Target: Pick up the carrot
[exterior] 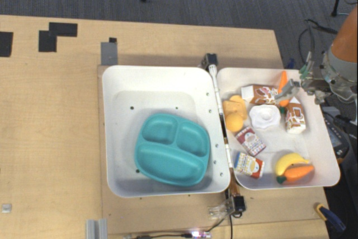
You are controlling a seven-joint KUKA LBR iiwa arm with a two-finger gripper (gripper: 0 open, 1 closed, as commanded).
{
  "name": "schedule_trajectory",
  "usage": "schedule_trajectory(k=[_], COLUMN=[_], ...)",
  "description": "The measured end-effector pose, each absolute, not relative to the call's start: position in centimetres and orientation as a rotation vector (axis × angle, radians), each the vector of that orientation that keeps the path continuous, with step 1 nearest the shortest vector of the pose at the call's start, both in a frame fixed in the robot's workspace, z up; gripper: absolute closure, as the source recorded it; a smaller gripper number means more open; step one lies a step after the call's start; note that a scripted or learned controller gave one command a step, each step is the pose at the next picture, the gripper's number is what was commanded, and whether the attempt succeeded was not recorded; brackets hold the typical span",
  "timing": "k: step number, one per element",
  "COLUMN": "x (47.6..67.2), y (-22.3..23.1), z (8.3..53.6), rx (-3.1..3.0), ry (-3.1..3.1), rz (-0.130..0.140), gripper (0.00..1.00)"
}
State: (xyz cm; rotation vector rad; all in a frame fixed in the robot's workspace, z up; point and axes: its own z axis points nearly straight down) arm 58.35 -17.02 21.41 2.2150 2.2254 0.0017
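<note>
Rightward, carrot beside banana in cluttered right bin; teal tray in left bin; gripper state unclear.

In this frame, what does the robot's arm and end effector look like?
At the right edge, the arm shows an orange band above a pale grey wrist section. The end effector is a grey metal assembly with small teal-green details near its top. Dark cables loop behind it. Finer markings are too small to tell.
</note>
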Motion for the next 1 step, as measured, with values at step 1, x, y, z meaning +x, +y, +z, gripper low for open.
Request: schedule_trajectory(k=[1], x=[64.61], y=[-19.93], z=[16.5], rx=[2.172], ry=[2.269], rz=[0.0], gripper=[0.0])
